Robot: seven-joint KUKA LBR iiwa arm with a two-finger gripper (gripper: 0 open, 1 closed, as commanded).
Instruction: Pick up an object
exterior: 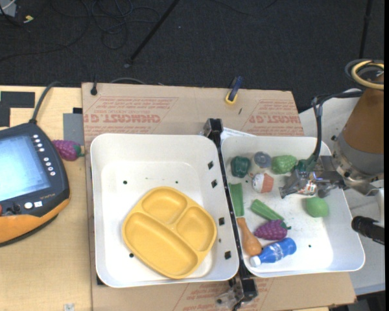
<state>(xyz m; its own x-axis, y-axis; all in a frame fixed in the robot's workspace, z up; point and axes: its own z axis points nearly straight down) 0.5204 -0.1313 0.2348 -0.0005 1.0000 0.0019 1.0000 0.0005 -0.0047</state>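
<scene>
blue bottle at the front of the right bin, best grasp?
Take the blue bottle across the middle of its body, coming straight down from above. It lies on its side, long axis running left-right with the white cap toward the orange carrot-shaped toy, so close the fingers across its short width. The purple grapes sit close behind it, so clearance on that side looks tight.

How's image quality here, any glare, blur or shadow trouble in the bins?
Camera view: even lighting, the white bins bright but not blown out; soft shadow under the yellow tray; the gripper region is dark and cluttered, detail hard to read; small toys in the right bin look slightly soft; floor behind is dim.
</scene>
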